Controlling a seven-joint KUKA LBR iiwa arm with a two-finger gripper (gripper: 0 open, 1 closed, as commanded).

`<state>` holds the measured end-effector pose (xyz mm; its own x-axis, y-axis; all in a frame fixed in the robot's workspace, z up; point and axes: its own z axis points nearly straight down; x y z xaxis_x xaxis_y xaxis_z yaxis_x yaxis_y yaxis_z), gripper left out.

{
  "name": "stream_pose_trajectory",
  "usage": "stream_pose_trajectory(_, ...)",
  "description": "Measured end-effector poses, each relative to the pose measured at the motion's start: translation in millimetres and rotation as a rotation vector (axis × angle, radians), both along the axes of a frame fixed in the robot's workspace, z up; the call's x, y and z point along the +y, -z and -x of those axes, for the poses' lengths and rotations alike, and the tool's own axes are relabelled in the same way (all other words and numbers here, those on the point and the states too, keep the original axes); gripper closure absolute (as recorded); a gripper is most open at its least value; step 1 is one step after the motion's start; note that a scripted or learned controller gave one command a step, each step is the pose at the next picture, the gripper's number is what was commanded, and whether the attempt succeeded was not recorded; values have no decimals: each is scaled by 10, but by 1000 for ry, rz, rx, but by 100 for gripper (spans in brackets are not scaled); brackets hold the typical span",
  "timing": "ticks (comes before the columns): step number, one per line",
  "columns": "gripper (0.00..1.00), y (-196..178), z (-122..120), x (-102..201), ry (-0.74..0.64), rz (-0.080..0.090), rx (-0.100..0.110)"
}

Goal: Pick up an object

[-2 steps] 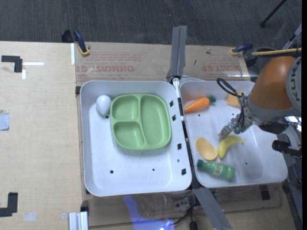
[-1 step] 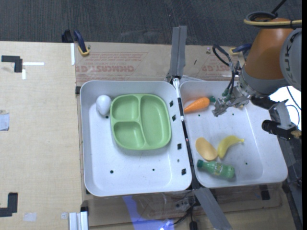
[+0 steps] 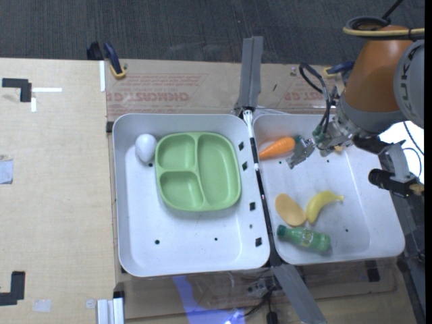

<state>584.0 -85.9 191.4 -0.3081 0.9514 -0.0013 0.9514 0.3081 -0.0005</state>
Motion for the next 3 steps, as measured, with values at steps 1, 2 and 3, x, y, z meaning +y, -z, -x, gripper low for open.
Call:
stream_pose_trajectory(1,0,-169,-165,156,-104,1,0)
stream_pose_trajectory(2,0,598,1037,-253,-83,-2,3)
stream_pose_trajectory(3,0,1010,797,-175,319,-1,3)
